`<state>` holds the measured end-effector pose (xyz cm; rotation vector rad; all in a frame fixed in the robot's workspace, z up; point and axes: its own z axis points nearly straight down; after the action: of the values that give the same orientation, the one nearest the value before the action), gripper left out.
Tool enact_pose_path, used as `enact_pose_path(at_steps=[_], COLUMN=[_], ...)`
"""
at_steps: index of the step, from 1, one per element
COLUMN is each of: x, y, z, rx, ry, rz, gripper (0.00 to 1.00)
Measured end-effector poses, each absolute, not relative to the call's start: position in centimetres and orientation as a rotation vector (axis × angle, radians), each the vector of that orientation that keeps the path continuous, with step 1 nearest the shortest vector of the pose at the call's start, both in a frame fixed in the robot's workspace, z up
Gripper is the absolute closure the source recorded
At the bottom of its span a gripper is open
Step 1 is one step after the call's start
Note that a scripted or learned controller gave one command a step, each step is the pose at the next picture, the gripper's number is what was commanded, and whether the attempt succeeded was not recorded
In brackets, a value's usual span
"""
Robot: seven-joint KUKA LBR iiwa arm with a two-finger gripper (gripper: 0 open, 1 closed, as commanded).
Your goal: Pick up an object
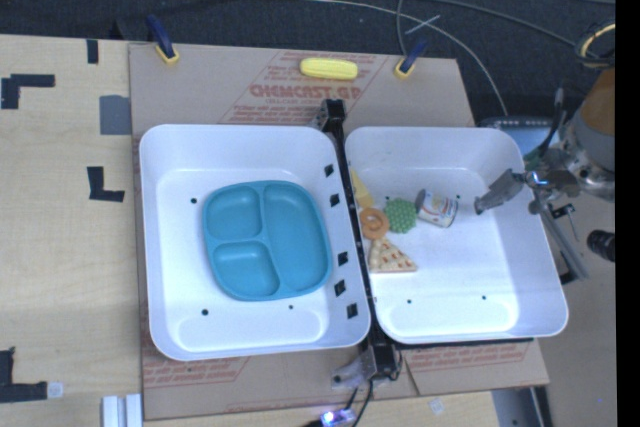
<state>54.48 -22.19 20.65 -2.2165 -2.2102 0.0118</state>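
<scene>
Where everything sits: a wooden desk (60, 245) carries a brown cardboard sheet (270, 90) with red print, and two white bins lie on it side by side.
Left bin (170, 175): it holds a blue divided plate (266, 240) with three compartments, lying flat near the middle.
Right bin (500, 285): its small things are gathered at the left side, close to the wall shared with the other bin.
Arm (598, 120): grey with an orange band, it comes in from the right and hangs over the right rim of the right bin.
Pincer (520, 190): one grey finger points left over the bin's right part, well apart from the small things; I cannot tell from here whether the fingers are apart or together, and nothing shows between them.
Small can (437, 208): lying on its side, just right of the green piece.
Waffle-patterned wedge (391, 258): flat, nearest the front.
Green round piece (401, 214): between the can and the orange ring.
Orange ring (373, 222): touching the green piece's left.
Yellow toy (328, 68): on the cardboard behind the bins.
Blue clamps (160, 39): at the cardboard's back corners.
</scene>
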Motion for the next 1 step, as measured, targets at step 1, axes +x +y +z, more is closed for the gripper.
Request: enact_pose_path(at_steps=[1], x=[54.79], y=[-22.16], z=[21.34], rx=[-2.22], ry=[-2.222], rz=[0.002], gripper=[0.0])
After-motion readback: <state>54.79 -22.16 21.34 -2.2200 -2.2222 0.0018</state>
